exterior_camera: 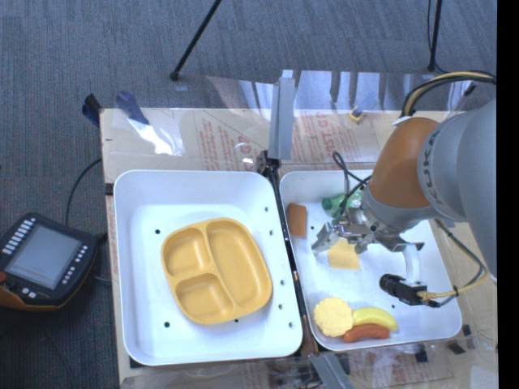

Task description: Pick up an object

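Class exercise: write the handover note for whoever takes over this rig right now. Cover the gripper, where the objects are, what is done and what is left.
Gripper: low in the right bin, over its middle, just above the yellow cheese wedge; nothing visibly held.
Right bin also holds: brown block by the left wall, green item partly hidden behind the wrist, yellow round ridged piece, banana and orange-red sausage-like piece at the front.
Left bin: yellow divided plate.
Done: approach only.
Left: grasp and lift an object.
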